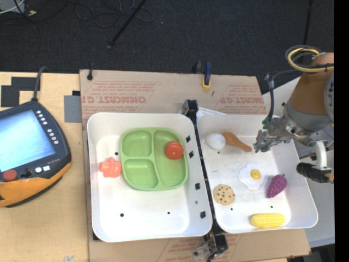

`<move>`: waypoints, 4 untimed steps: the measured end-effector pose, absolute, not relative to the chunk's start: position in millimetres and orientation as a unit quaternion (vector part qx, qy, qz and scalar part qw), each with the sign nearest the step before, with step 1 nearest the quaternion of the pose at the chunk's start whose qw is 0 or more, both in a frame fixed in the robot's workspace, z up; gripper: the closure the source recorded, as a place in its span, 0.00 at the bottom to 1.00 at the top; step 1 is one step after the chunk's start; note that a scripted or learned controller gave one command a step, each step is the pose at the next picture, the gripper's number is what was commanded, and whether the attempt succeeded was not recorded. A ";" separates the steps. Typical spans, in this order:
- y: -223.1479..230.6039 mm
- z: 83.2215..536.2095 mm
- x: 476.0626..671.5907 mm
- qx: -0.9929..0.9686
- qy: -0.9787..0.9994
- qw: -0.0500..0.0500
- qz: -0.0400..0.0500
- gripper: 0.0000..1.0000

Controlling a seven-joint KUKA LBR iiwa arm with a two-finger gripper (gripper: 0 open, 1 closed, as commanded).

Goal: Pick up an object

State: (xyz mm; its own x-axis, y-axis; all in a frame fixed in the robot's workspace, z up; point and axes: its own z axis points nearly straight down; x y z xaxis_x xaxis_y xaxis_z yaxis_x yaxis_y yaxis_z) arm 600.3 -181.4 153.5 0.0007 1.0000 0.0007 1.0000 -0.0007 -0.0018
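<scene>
Over the right bin (305, 214) the gripper (263, 144) hangs near the far-right part of the tray, just beside the tapered end of the toy chicken drumstick (228, 141) — whether its claw is apart or together you cannot tell from this slanted view, and nothing shows between them. Your nearest candidate is that drumstick, lying on its side with the white knob toward the divider and the tan end pointing at the tool. Nearer the camera lie a fried egg (251, 177), a purple bunch of grapes (276, 185), a cookie (223, 194) and a corn cob (268, 220), all apart from one another. To do this step well, you should pick one target and commit: the drumstick looks the best bet, since it is closest and has a narrow neck to pinch across. Line the claw across the neck, not along it, and come straight down so the rounded toy is not nudged sideways toward the egg. The flat egg and cookie probably offer little to pinch — leave them. The left bin (103, 222) holds a green divided plate (154, 160) with a tomato (174, 150) in it and a pink toy (110, 168) beside it, all well apart from the tool.
</scene>
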 end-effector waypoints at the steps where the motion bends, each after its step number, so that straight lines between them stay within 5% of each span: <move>1: -186.0 200.3 608.8 -0.707 -0.707 0.000 0.000 1.00; 2: -188.7 228.9 608.4 -0.707 -0.707 0.000 0.000 1.00; 4: -86.8 219.8 619.8 -0.706 -0.708 0.002 0.001 1.00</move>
